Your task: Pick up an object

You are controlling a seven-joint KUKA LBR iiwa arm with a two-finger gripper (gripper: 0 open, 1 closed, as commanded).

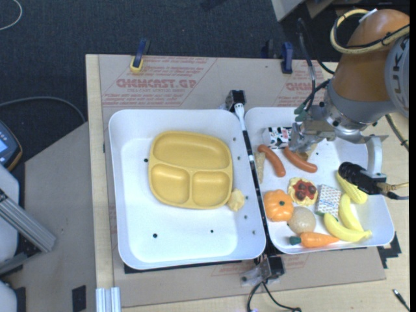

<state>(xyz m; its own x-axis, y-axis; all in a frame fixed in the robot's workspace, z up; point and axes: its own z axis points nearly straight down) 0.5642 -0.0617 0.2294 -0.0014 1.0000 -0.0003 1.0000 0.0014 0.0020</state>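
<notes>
Cardboard-topped bench (195, 77), two white bins side by side, yellow divided plate (190, 169) in left bin (130, 194), toy food in right bin (383, 220), gripper (303, 137) centre right above two sausages (286, 160), finger state cannot tell.

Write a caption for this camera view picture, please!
Robot claw hovers over toy sausages; yellow tray waits nearby.

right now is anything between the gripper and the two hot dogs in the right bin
Nothing visible. The gripper hangs at the upper end of the nearer hot dog; the other hot dog lies just to its left. The small cow-patterned toy sits beside them, not in the path.
</notes>
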